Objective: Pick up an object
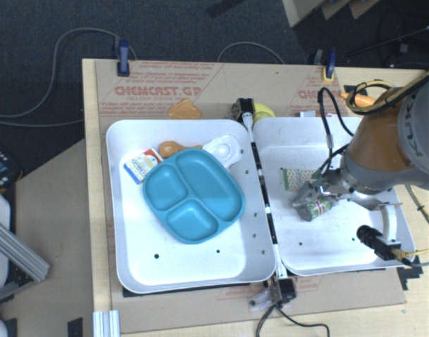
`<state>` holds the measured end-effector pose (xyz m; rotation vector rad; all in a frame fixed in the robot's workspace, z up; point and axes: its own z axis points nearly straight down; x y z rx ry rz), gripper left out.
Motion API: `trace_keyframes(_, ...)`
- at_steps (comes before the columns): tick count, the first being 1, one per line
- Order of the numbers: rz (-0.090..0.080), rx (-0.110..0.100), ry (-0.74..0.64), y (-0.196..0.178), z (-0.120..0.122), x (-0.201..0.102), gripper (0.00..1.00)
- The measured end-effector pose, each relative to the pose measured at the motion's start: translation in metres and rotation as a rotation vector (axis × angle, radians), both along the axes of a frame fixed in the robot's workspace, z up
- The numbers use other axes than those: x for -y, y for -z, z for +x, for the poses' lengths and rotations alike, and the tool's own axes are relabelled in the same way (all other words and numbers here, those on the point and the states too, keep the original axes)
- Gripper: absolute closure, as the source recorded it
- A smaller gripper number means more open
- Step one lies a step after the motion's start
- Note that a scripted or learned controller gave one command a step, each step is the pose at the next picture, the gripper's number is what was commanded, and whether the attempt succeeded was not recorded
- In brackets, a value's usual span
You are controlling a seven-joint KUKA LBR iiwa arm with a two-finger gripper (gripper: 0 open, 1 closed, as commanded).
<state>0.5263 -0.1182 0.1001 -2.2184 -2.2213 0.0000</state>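
Observation:
In the right bin (319,251), my gripper (321,195) is down near the floor, left of the middle. A small grey and green cylinder-like object (307,208) lies right at its tip, touching or nearly touching it. A green patterned packet (295,177) lies flat just behind, toward the bin's far left. The wrist hides where the gripper and the cylinder meet, so a hold on it cannot be made out.
The left bin (130,251) holds a blue divided plate (193,194), a small white packet (140,165), an orange piece (170,148) and a white scoop (222,148). Behind the bins lie an orange object (184,109) and a yellow one (263,111).

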Motion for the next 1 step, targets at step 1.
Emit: trace_keyframes(1, -0.002, 0.009, -0.006, -0.09, 0.022, -0.0762, 1.0)
